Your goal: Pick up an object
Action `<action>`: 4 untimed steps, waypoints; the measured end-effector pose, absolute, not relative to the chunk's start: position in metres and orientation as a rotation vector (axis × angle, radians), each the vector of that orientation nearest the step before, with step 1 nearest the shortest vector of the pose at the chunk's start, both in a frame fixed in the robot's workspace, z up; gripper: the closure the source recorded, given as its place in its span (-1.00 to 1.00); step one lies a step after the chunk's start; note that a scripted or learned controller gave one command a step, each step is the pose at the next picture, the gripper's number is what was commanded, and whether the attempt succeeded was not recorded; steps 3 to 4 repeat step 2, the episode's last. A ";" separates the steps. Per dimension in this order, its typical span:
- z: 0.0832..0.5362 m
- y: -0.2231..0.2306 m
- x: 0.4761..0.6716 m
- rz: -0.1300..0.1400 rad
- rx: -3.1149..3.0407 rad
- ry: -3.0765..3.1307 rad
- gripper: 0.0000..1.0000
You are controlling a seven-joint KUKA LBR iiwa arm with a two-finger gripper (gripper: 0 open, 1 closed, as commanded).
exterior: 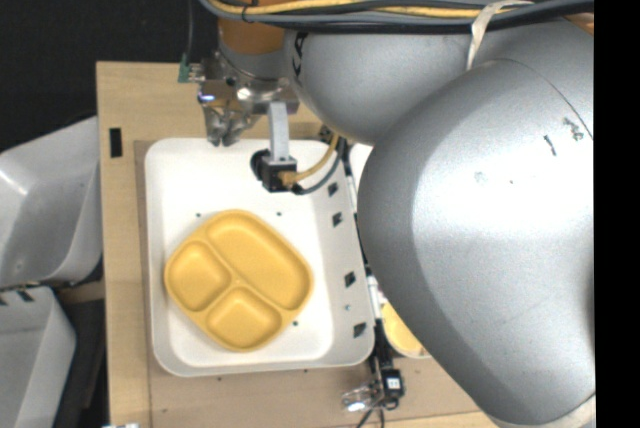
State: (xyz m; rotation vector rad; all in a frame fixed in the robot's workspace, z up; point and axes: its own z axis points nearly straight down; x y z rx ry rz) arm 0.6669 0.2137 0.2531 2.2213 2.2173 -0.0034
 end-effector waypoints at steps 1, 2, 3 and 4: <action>0.379 0.181 0.692 0.019 2.216 2.212 1.00; 0.165 0.203 0.686 -0.021 2.222 2.230 1.00; 0.165 0.203 0.686 -0.021 2.222 2.230 1.00; 0.165 0.203 0.686 -0.021 2.222 2.230 1.00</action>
